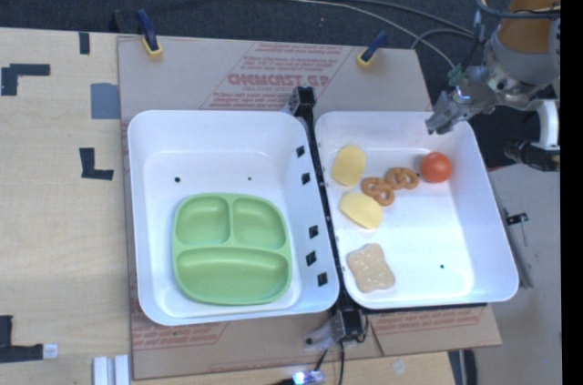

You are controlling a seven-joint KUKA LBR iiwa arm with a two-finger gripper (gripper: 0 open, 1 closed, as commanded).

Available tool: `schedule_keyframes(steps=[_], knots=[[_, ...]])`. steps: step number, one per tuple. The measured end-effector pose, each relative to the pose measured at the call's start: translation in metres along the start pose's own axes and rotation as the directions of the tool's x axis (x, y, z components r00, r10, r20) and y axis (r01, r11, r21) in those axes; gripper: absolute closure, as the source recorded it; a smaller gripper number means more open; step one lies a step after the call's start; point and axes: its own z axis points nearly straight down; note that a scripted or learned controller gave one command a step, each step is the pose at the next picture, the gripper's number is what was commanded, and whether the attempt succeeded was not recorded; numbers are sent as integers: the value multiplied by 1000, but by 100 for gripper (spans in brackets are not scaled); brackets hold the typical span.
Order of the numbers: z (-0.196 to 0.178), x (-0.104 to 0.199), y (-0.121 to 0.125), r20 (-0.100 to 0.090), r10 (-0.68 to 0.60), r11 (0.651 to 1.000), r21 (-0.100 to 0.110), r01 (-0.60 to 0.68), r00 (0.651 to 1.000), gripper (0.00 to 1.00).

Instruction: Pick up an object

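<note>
Your gripper (444, 121) hangs over the far right corner of the right bin (487, 219), above the rim; you cannot tell from here how it is set. In that bin lie a red tomato (436, 167), two brown pretzels (390, 184), two yellow pieces (354, 187) and a tan cracker (371, 268). The left bin (146, 192) holds a green plate (231, 248).

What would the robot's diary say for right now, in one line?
gripper: above right bin's far edge | holding: nothing seen | nearest: tomato | plate: left bin
</note>
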Motion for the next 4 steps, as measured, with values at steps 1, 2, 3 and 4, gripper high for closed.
schedule_keyframes(steps=[1, 2, 3, 4], knots=[[-10, 53, -18, -1, -3, 1000, 2, 3, 1000, 100], [-12, 112, -36, -2, -5, 1000, 3, 5, 1000, 100], [-19, 159, -55, -2, -4, 1000, 3, 4, 1000, 100], [-22, 214, -76, -2, -5, 1000, 4, 5, 1000, 100]])
